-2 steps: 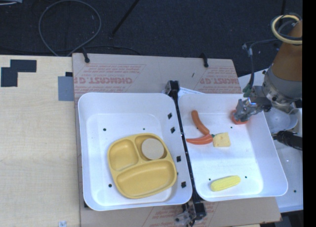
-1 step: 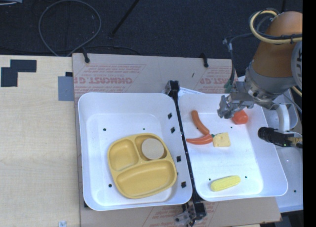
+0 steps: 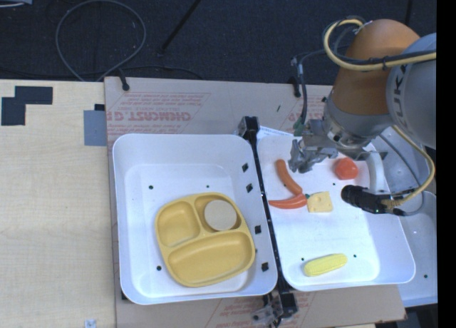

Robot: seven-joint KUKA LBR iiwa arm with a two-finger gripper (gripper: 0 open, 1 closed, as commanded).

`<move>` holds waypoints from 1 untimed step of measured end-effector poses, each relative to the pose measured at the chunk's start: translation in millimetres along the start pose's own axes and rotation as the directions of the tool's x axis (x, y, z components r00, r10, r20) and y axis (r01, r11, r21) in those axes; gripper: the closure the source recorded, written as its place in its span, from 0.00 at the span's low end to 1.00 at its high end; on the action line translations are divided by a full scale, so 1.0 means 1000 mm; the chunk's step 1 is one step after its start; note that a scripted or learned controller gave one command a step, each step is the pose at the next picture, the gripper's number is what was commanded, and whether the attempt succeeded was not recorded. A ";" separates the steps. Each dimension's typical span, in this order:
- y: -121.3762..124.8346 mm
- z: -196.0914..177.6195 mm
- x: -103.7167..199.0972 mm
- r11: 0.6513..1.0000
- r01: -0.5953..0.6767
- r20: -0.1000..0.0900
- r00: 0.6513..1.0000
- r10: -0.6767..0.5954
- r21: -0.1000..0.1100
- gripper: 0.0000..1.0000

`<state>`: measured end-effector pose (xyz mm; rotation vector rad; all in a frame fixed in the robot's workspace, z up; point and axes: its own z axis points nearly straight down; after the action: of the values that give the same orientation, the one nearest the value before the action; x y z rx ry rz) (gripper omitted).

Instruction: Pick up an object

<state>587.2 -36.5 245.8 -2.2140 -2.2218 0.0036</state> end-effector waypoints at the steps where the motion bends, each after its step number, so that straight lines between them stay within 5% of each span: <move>1: 0.013 0.015 0.054 1.000 0.001 0.001 1.000 -0.001 -0.001 1.00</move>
<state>599.6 18.1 231.0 -2.2143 -2.2236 0.0030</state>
